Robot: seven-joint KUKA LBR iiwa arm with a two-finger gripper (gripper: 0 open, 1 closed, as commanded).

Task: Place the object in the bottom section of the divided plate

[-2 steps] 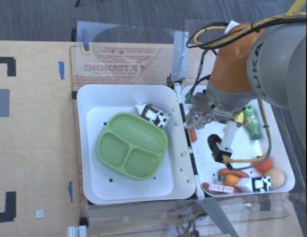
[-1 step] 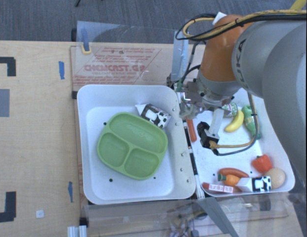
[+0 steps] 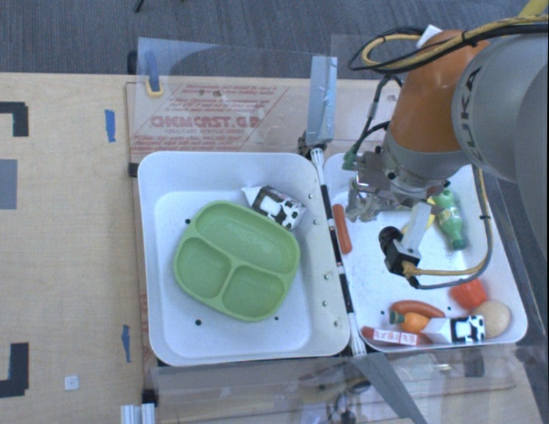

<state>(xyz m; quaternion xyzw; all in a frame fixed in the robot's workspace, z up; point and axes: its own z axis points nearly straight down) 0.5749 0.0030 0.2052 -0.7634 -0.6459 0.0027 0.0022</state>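
Gripper (image 3: 380, 203): over right bin's (image 3: 495, 329) far-left corner — finger state hidden, cannot tell.
Sausage (image 3: 342, 229): just left of gripper — long axis along divider.
Plate (image 3: 237, 260): left bin.

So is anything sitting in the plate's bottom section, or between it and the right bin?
No object lies in any section of the green divided plate. Between it and the right white bin run the two bins' adjoining rims; a black-and-white carton rests at the plate's upper edge.

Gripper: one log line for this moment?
gripper: over right bin, nothing seen held | plate: left bin | hotdog: right bin
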